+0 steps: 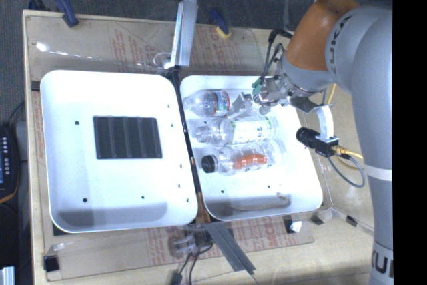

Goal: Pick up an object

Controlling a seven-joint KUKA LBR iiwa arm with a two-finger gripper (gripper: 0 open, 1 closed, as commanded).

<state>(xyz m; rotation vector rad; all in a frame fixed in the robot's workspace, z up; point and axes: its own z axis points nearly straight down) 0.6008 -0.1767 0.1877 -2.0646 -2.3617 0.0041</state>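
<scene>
End effector (261, 98), grip state unclear, hovers by three clear bottles (237, 131); best centre over one before descending.

The tool (261, 95) hangs over the far part of the right bin (303, 193), which sits on the table (100, 37) touching the left bin (57, 143) along one side. Just left of the tool lies one bottle (208, 103), a second bottle (243, 131) lies just nearer than it, and a third bottle (237, 161) lies nearer still. Well to the tool's left, a ribbed panel (127, 137) lies in the left bin.
</scene>
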